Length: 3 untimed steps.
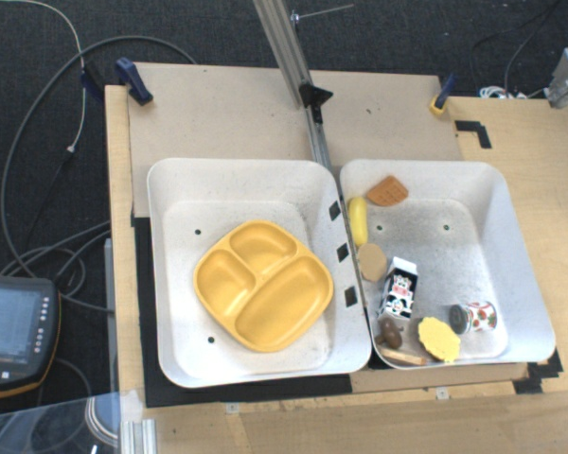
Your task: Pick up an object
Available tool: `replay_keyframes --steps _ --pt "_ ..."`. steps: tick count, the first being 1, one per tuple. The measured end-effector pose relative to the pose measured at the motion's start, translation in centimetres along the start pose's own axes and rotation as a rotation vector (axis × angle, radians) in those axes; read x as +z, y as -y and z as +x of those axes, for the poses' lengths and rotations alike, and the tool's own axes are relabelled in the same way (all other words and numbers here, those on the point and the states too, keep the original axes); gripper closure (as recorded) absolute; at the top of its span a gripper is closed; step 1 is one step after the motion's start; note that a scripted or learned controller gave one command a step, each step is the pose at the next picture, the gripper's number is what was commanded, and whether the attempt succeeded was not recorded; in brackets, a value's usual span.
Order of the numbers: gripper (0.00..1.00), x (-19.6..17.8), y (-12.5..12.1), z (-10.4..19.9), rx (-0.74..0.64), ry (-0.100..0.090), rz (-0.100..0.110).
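Down front, yellow divided plate (263,284) sat alone in left bin (170,197); small stuff, maybe toy food (438,338), crowded right bin (511,216). Gripper state: couldn't tell.

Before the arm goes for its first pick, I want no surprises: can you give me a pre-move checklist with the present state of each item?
1. Objects in right bin: ok, several there.
2. Banana free to grasp: not ok, it lies against the dividing wall.
3. Cow-print carton has open space on its right: ok.
4. Mug upright: not ok, it lies on its side.
5. Yellow divided plate out of the way: ok, it sits in the left bin.
6. Pincer open: cannot tell.
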<state>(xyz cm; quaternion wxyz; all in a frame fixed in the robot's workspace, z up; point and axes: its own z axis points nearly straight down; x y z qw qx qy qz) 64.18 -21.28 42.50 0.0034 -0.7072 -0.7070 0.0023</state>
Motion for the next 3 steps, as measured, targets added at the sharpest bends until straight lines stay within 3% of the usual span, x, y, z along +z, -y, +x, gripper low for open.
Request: replay_keyframes --steps 1,2,3 --pt "1.00 -0.4 2.2 5.1 -0.006 0.000 -0.007" --pt "1.00 -1.5 2.2 4.8 -0.004 0.005 -0.011" --pt "1.00 7.2 5.2 3.8 0.003 0.000 0.002"
